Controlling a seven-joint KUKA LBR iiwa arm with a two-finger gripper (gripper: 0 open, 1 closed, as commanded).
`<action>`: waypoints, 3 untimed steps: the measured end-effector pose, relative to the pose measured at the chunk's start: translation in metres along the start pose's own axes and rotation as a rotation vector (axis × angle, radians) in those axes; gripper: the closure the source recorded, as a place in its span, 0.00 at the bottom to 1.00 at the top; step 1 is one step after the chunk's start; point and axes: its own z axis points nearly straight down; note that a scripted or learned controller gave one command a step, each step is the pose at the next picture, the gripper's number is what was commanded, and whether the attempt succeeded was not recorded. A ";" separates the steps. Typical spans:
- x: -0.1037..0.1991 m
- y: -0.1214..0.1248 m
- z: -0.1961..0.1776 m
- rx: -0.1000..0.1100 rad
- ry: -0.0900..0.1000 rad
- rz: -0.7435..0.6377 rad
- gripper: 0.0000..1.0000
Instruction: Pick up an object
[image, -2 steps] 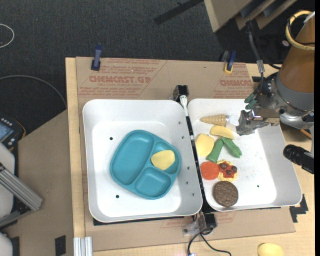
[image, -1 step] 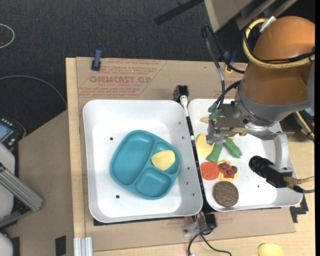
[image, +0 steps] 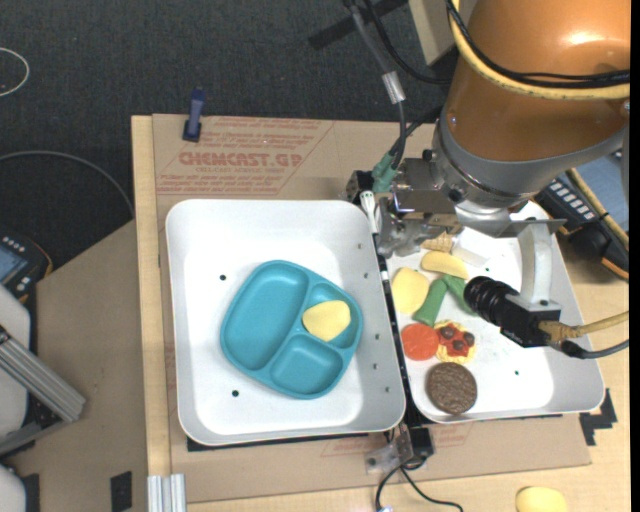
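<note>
Cardboard-topped counter (image: 250, 150) w/ two bins: gripper (image: 405, 232) over crowded right bin (image: 560, 390); fingers' state can't tell, so likely nudges toy food (image: 432, 300), grabs nothing.

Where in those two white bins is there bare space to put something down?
The left bin has bare floor all around the blue tray, widest along its far side. The right bin is crowded with toy food and the arm; only its near right corner is bare.

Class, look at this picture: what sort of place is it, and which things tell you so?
Probably a robot lab test bench: a grey-and-orange arm over two white bins of toy food, loose cables, and a cardboard-covered bench.
</note>
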 end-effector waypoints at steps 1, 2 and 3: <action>0.064 0.000 -0.027 0.006 -0.001 0.002 1.00; 0.115 0.029 -0.084 0.002 -0.001 0.004 1.00; 0.112 -0.003 0.062 0.027 -0.012 0.011 1.00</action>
